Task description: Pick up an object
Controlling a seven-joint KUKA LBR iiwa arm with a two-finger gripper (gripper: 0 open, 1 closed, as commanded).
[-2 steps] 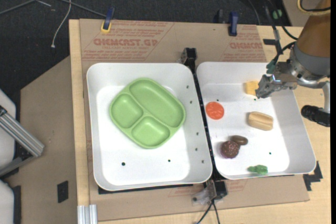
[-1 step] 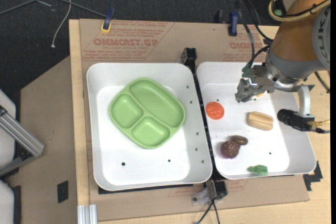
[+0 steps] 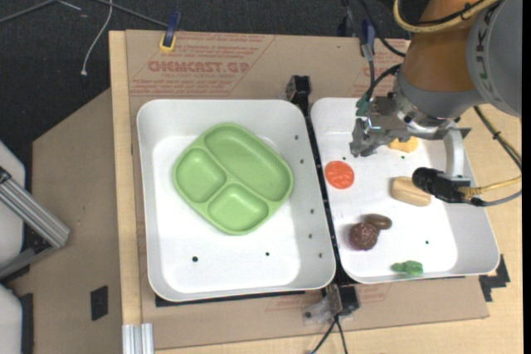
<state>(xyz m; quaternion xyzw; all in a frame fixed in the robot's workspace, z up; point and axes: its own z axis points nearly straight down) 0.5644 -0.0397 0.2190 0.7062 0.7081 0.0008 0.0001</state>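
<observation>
Orange disc (image 3: 338,175) lies just beside my gripper (image 3: 362,147) in the right bin (image 3: 440,249); nothing seems lifted yet, gripper opening I cannot tell.

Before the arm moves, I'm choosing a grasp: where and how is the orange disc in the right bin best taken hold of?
Take the orange disc by opposite edges of its rim, coming straight down from above. It lies flat and round, so no side offers a better hold; closing along the nearby bin wall probably keeps clearance.
</observation>
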